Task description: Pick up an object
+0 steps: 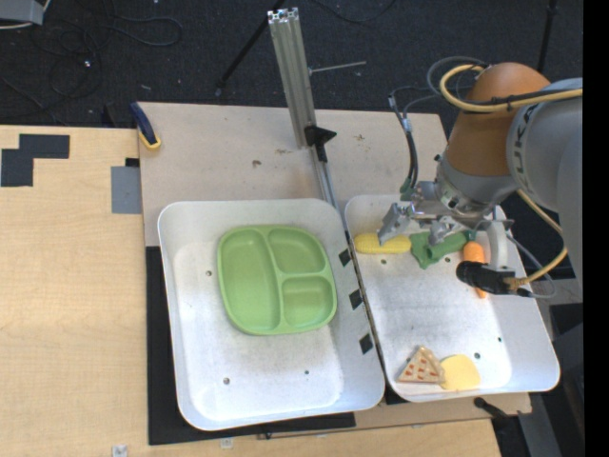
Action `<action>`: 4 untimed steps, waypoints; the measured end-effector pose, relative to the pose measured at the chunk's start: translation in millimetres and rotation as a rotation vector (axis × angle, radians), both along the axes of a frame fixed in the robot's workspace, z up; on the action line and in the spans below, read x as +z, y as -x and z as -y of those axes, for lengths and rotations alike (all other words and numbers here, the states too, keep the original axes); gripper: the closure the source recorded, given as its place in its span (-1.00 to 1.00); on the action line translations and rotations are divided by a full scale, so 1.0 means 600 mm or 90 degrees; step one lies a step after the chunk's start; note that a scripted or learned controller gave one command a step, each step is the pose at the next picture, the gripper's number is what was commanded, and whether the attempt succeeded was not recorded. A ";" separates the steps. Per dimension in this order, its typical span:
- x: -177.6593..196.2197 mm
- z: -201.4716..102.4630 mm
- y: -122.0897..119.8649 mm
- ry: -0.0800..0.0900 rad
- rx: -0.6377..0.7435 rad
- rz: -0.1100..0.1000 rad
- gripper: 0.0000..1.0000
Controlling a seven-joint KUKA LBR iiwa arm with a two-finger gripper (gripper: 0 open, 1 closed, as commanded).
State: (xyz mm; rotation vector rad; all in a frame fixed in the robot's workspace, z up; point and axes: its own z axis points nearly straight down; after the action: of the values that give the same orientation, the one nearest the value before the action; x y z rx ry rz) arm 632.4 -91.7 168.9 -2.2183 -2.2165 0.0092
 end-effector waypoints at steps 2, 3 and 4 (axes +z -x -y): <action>-0.052 0.004 0.000 0.000 -0.001 0.002 1.00; 0.053 0.012 -0.002 0.000 -0.002 0.007 1.00; 0.134 0.004 0.010 0.000 0.001 0.007 1.00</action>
State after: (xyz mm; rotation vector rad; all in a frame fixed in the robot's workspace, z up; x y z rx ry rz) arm 626.6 -94.3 249.6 -2.2216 -2.2238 -0.0022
